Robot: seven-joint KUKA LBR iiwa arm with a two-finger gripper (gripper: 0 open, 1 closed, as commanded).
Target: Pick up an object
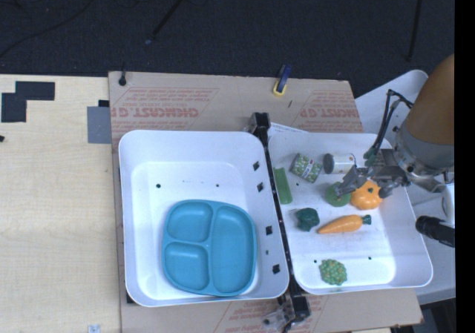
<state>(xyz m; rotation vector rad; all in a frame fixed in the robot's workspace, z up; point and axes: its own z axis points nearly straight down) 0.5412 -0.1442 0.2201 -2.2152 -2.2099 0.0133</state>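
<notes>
Orange pepper toy [366, 196] by right bin's [415, 265] far-right edge: gripper [355, 181] finger state unclear, so center, descend straight, avoid carrot [343, 225].

Single fixed camera above desk [59, 198], looking down at slant, moderately far; both bins fully framed: left bin [141, 153], right bin [404, 265]

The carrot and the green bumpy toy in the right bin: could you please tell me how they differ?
The carrot is orange with a green tip; the bumpy toy is green all over. The carrot is long and tapered, lying at a slant; the bumpy toy is short and roundish. The carrot sits mid-bin; the bumpy toy lies nearer the front wall. Both lie loose in the right bin.
</notes>
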